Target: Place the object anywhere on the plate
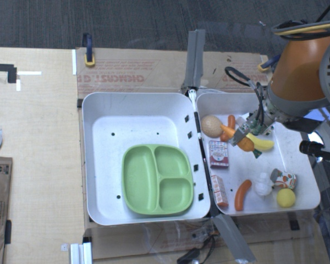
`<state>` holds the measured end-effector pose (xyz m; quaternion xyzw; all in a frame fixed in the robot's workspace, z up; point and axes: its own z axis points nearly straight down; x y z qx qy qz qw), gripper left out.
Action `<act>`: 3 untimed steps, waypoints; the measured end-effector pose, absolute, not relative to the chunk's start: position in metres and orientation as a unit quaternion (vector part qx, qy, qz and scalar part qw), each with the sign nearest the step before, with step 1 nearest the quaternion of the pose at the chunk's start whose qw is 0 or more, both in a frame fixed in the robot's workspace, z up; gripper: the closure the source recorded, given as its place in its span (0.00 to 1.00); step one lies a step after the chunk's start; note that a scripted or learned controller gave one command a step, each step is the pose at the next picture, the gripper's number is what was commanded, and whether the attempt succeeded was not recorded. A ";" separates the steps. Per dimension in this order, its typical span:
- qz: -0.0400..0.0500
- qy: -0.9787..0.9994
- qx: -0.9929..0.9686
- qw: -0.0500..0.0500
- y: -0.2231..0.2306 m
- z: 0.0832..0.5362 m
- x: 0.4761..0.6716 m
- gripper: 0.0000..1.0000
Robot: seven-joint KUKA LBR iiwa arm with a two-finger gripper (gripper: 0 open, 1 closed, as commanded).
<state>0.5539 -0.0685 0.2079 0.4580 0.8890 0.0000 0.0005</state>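
Note:
A green plate point(157, 179) with three compartments lies in the left bin point(99, 147). My gripper point(247, 134) hangs low in the right bin point(300, 153), at its back middle. It is right over an orange piece point(245, 144) and a yellow banana point(263, 144), and its body hides part of both. An orange carrot point(230, 127) and a tan round potato point(212, 126) lie just to its left. Whether the gripper touches or holds the orange piece is hidden.
The right bin also holds a red box point(218, 154), a second red box point(218, 192) at the front, a red sausage point(241, 194), a white object point(262, 185), a yellow lemon point(286, 198) and a small printed can point(286, 179). A raised wall point(198, 147) divides the bins.

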 end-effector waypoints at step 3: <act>-0.001 0.945 0.326 0.000 0.052 0.191 0.543 0.00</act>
